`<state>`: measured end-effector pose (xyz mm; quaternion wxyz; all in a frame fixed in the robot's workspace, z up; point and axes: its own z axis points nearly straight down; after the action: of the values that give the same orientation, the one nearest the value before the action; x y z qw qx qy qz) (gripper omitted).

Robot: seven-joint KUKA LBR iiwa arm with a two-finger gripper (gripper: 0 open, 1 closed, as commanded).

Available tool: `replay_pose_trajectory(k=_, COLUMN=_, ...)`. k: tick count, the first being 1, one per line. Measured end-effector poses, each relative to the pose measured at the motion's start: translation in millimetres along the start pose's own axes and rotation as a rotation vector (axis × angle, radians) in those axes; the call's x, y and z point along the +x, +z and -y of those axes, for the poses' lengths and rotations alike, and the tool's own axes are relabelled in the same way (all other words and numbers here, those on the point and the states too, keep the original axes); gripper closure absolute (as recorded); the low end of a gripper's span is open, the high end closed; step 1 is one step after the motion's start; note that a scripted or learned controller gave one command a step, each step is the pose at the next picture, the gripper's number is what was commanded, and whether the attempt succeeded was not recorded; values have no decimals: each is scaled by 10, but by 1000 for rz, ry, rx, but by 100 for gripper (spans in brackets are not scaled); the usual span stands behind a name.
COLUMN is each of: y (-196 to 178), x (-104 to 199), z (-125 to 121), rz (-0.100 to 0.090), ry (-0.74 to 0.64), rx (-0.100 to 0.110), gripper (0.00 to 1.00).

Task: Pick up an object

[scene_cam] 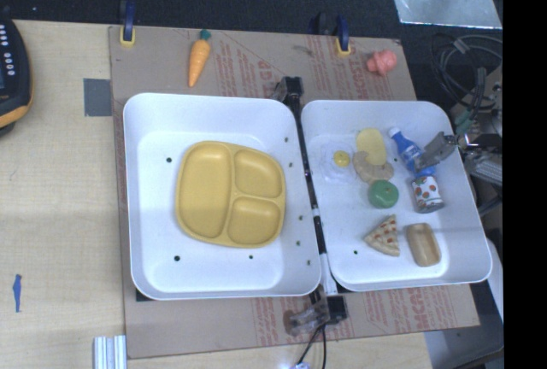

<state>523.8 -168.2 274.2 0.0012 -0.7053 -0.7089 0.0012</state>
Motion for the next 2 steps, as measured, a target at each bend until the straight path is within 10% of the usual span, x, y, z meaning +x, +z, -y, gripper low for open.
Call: replay_pose_trajectory(k=2, y=1833, x=475, z=-842, rz=6, ry=-5, rx=-10, gripper=0)
